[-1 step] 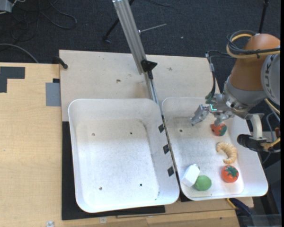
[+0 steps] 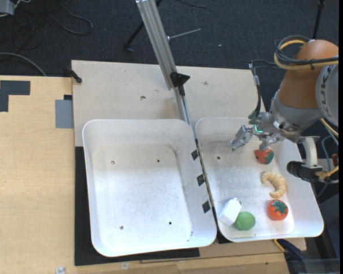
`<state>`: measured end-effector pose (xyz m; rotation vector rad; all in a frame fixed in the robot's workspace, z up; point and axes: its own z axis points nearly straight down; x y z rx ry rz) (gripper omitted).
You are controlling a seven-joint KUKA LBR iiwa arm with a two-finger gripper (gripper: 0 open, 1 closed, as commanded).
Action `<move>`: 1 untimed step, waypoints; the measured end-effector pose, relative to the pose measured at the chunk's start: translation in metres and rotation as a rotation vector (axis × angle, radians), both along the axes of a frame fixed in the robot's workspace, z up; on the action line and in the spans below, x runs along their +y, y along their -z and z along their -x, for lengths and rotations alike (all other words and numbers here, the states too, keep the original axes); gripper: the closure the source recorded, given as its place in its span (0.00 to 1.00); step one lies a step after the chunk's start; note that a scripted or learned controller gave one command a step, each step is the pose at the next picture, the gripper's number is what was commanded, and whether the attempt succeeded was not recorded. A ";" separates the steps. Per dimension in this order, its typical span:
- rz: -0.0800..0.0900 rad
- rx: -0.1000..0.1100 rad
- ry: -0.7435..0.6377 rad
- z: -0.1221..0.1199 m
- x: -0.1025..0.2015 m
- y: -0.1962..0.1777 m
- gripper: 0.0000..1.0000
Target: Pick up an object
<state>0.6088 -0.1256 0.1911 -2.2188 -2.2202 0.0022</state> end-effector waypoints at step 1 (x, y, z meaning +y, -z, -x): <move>-0.001 0.006 0.000 0.001 0.004 0.064 0.00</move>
